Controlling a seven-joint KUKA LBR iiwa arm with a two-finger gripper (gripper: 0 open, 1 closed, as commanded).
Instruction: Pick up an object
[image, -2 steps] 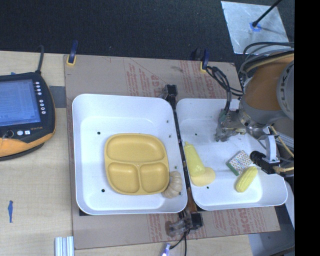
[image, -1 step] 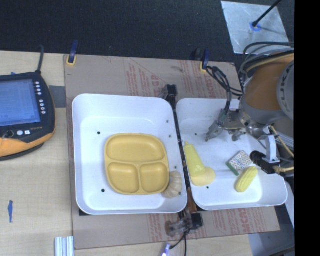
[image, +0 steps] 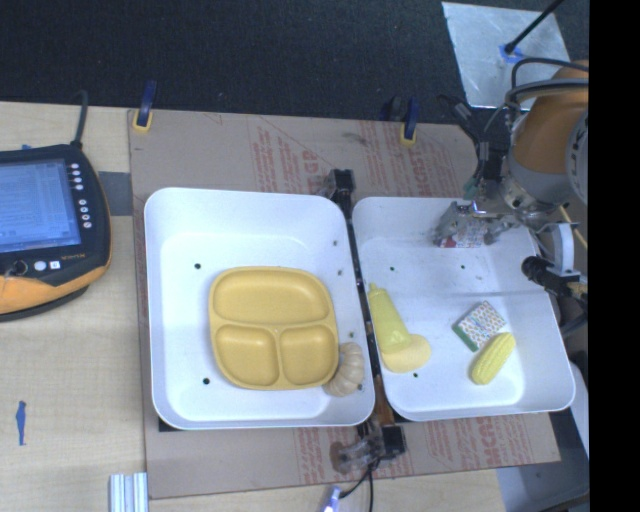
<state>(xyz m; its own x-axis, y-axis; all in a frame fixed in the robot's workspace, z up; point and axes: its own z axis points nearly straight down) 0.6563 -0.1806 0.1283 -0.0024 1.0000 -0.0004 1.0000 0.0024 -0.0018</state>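
Observation:
My gripper (image: 462, 232) hangs over the far edge of the right bin (image: 440, 400), well away from the objects. In that bin a yellow bottle-like toy (image: 394, 330) lies along the left wall. A small green patterned sponge (image: 479, 324) and a yellow corn cob (image: 492, 358) sit near the right side. The left bin (image: 170, 240) holds a yellow divided plate (image: 273, 326). A beige shell-like toy (image: 347, 370) rests at the plate's lower right corner.
A teach pendant (image: 45, 225) with a lit screen lies on the bench left of the bins. Clamps (image: 143, 105) hold the cardboard sheet at its far edge. Cables and the arm's orange-banded wrist (image: 550, 130) crowd the upper right.

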